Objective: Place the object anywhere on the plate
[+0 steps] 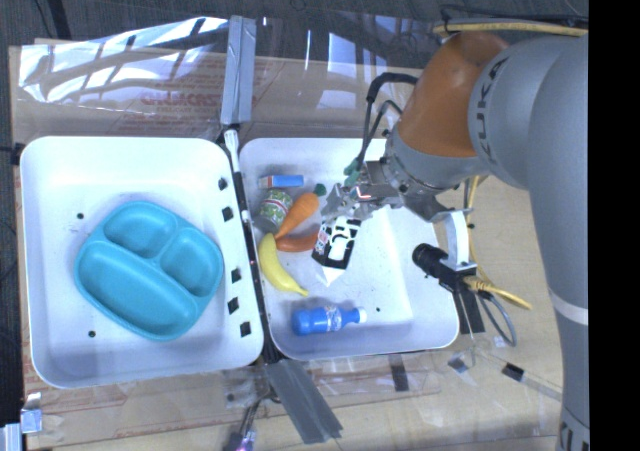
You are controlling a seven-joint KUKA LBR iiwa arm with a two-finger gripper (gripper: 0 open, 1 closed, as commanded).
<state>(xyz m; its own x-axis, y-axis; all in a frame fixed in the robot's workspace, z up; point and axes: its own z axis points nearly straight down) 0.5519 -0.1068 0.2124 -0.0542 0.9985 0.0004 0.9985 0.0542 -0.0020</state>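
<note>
Grey arm (530, 119) with orange band reaches from the right over the right bin (425, 324); gripper (352, 201) sits low above the bin's contents.

Finger state cannot be told: the gripper's tip merges with the black-and-white packet (337, 241) directly beneath it, and no object is visibly between the fingers. Right bin contents: a blue bottle (326, 319) at the near side, a yellow banana (278, 267) along the left wall, an orange carrot (299, 221) touching the banana's far end, a green round item (275, 208) beside it, a small blue-capped tube (283, 180) at the far side. Left bin (50, 169) holds the blue sectioned plate (148, 269), well apart from all objects.
</note>
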